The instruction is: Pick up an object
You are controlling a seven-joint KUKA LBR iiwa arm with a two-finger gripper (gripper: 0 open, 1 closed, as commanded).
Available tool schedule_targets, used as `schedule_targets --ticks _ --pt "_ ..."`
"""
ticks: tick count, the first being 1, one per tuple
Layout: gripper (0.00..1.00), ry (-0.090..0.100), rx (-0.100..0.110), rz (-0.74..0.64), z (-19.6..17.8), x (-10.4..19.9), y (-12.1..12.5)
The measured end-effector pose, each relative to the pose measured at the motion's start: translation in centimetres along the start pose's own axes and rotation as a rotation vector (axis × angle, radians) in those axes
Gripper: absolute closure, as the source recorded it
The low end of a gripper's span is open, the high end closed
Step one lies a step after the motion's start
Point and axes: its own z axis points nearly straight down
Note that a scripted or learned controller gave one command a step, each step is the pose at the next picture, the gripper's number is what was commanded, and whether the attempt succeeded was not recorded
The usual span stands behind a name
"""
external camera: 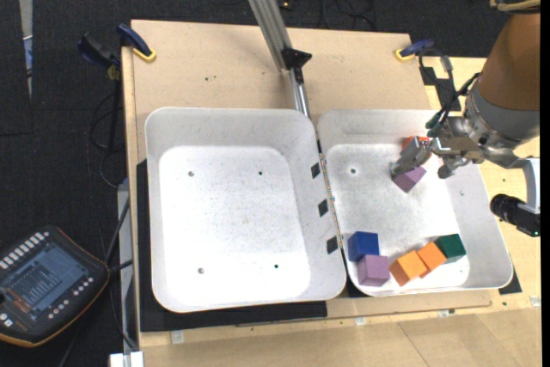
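My gripper point(425, 166) hangs over the upper middle of the right bin point(369, 133), on the arm coming in from the right. A light purple block point(410, 178) sits right at its lower-left end, touching it or just beneath it; whether it is gripped cannot be made out. A small red-orange piece point(414, 142) shows just above the gripper's left side. Along the right bin's near edge lie a blue cube point(363, 243), a purple cube point(373, 269), an orange block point(412, 264) and a green cube point(450, 247).
The left bin point(159, 185) stands beside the right one, with black clips on the shared rim. A slanted metal pole point(266, 4) ends at the bins' far junction. Blue-and-yellow clamps point(133, 43) hold the board's far corners. A teach pendant point(43, 279) lies off the bench at the lower left.
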Motion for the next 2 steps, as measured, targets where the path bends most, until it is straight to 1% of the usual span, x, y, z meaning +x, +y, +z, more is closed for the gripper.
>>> schedule_targets --ticks 1,2 --pt "0.00 -0.001 -0.004 0.001 -0.2 0.0 0.1" --pt "0.00 0.000 0.002 0.003 6.0 -0.2 0.6"
